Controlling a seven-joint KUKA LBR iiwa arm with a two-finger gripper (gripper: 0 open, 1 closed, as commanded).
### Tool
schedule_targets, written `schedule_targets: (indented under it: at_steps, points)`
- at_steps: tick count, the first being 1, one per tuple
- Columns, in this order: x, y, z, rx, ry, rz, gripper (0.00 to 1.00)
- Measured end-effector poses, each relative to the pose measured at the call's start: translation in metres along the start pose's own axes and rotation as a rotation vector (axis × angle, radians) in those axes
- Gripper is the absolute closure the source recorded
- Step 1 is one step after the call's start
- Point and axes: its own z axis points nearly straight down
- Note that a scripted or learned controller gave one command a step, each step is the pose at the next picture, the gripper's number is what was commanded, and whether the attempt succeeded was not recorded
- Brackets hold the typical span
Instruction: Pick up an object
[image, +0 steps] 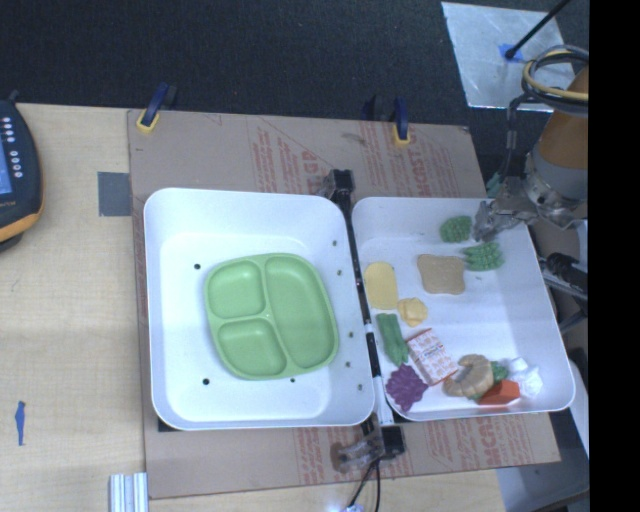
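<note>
Found the grey metal gripper (490, 218) low over the far corner of the right-hand shallow white bin (535, 300), set between two bumpy green toy pieces: one rounded clump (457, 229) just to the camera's left, one flatter clump (484, 256) just below it. Could not tell whether open or closed, nor whether touching either clump. Saw nothing lifted. Judged the step as the descent onto a target, probably one of those green pieces, with the grasp not yet proven.

Noted other candidates well apart in the same bin: a flat tan slab (441, 274), a pale yellow oblong (380, 285), a purple grape cluster (405, 385). Noted a light green divided plate (270, 315) in the left white bin (170, 300).

Called next for a firm closing on one clump, then a straight lift clear of the bin wall nearby.
</note>
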Motion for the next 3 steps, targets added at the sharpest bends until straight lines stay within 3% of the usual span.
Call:
schedule_targets:
  at_steps: [1,2,3]
  points:
    - [0.0,0.0,0.001,0.001,0.0,-0.001,0.0]
    - [-0.001,0.0,-0.011,-0.002,-0.003,-0.003,1.0]
    - [-0.001,0.0,-0.01,-0.001,-0.003,-0.003,0.0]
